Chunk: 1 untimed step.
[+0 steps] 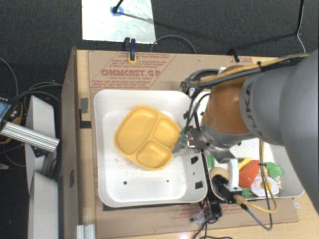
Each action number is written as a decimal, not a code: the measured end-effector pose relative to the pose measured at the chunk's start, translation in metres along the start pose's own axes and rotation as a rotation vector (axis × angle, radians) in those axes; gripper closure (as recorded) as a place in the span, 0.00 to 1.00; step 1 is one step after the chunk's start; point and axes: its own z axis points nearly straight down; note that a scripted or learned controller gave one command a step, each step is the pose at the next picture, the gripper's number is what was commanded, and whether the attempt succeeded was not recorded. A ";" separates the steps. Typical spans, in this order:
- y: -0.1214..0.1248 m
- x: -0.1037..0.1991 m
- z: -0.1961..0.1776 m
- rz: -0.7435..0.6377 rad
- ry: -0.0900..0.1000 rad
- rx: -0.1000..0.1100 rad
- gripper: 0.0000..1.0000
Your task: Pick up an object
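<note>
Pincer [182, 141] sits at the right edge of the yellow divided plate [145, 137] in the left bin [107, 183]; can't tell its state.

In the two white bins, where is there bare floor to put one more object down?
The left bin has bare floor along its front, between the yellow divided plate and the near wall, and a strip along its left wall. The right bin is crowded: toys and the arm cover it.

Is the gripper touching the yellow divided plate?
Cannot tell. In the camera view the gripper meets the yellow divided plate's right rim, but the arm hides the contact.
</note>
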 end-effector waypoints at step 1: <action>0.011 -0.046 0.005 0.001 -0.002 0.004 0.00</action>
